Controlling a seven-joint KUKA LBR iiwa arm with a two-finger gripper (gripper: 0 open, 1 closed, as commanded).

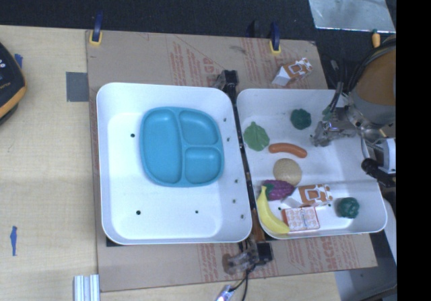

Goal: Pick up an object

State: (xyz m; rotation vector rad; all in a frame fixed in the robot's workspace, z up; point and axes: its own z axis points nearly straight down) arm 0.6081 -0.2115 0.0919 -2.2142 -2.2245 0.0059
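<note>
The right white bin [377, 225] holds several toy foods: a green leafy piece [256, 136], a dark green broccoli [300, 118], an orange sausage [287, 150], a tan round piece [287, 171], a purple piece [277, 190], a yellow banana [268, 213], two small cartons [315, 194] [301, 218] and a dark green ball [348, 207]. My gripper [326, 133] hangs low over the bin's upper right part, just right of the broccoli and apart from it. I see nothing held in it.
The left white bin [114, 225] carries a blue divided plate [182, 145]. A small carton [293, 72] lies on the cardboard behind the right bin. Blue clamps [275, 30] [96, 27] stand at the cardboard's far edge. A black and yellow device [8, 84] sits at the far left.
</note>
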